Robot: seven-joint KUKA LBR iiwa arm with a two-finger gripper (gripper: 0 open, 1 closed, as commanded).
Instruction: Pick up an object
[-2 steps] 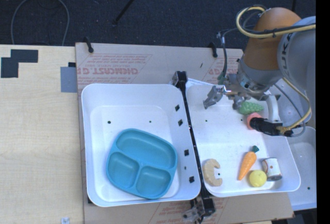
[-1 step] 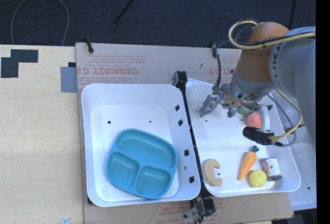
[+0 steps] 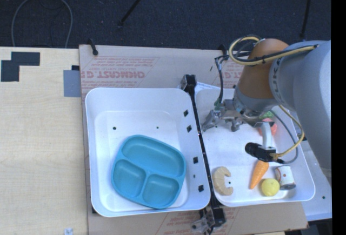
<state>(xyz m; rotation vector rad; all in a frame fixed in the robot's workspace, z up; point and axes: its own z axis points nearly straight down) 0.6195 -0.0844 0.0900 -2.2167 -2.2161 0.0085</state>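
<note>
The arm enters from the right of the frame and bends down over the upper part of the right bin (image 3: 303, 196), its orange band above the wrist. The pincer (image 3: 226, 120) sits low near that bin's upper left corner, close to the divider; whether it is wide or narrow I cannot tell, and nothing shows between its tips. It appears to have come down over bare bin floor, apart from the things it might take. Those lie lower in the same bin: a tan curved piece (image 3: 222, 181) at lower left, an orange carrot (image 3: 258, 173) leaning upright at centre, a yellow ball (image 3: 270, 187) just beside its foot, and a small white block (image 3: 286, 176) to the right. The left bin (image 3: 97, 120) holds a blue divided tray (image 3: 148, 170), lying flat.
</note>
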